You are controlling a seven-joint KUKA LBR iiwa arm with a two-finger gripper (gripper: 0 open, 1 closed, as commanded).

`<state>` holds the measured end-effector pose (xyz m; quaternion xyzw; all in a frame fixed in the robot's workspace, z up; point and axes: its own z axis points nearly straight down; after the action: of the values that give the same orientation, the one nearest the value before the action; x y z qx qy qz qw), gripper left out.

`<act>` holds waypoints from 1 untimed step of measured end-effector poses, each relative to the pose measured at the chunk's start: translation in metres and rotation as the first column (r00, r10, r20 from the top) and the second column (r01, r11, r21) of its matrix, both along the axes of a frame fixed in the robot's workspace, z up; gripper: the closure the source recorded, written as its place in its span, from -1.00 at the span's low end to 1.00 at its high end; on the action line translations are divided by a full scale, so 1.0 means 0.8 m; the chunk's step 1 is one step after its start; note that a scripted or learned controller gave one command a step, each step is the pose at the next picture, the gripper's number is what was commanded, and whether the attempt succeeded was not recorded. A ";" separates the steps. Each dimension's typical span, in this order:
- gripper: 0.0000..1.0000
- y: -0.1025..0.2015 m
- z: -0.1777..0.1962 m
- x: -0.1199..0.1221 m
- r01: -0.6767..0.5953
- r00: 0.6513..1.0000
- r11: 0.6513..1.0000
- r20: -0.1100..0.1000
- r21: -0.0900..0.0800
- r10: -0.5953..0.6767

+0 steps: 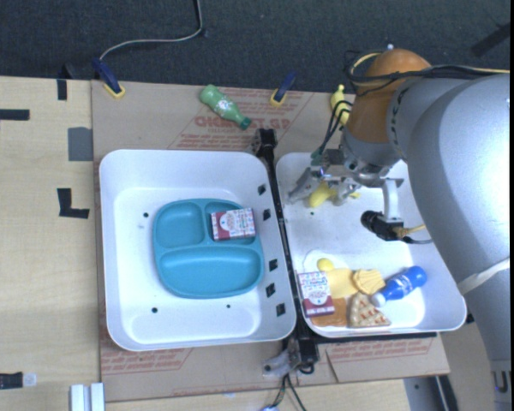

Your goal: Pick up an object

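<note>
Claw (325, 188) is down in the right bin (428, 319), far-left corner, close to the divider btwn bins; grey arm w/ orange band (379, 101) comes in over it from the right. A small yellow object (319, 196) (banana-like toy, can't ID for sure) sits right at the fingertips, touching or just under them; can't tell if it's btwn the fingers or how far open the claw is, wrist hardware blocks it. A black cable/fitting (379, 223) hangs just right of the claw. Nearer the camera from the claw, at the bin's near side: small red-and-white carton (313, 288), yellow round piece (325, 266), ridged yellow chip-like piece (367, 278), pizza-slice toy (367, 313), blue bottle (402, 284) lying on its side, all bunched, several touching. Left of the claw across the divider, left bin (120, 229) has a blue divided tray (201, 264) w/ another red-and-white carton (233, 224) lying on its far-right part. Beyond the claw & to its left, outside the bins, a green bottle (224, 107) lies on the cardboard (154, 114).
</note>
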<state>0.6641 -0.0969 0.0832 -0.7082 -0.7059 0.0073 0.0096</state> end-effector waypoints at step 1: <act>1.00 -0.003 0.011 -0.002 0.000 1.000 1.000 -0.006 -0.006 0.000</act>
<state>0.6623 -0.0994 0.0917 -0.7083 -0.7058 0.0113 0.0096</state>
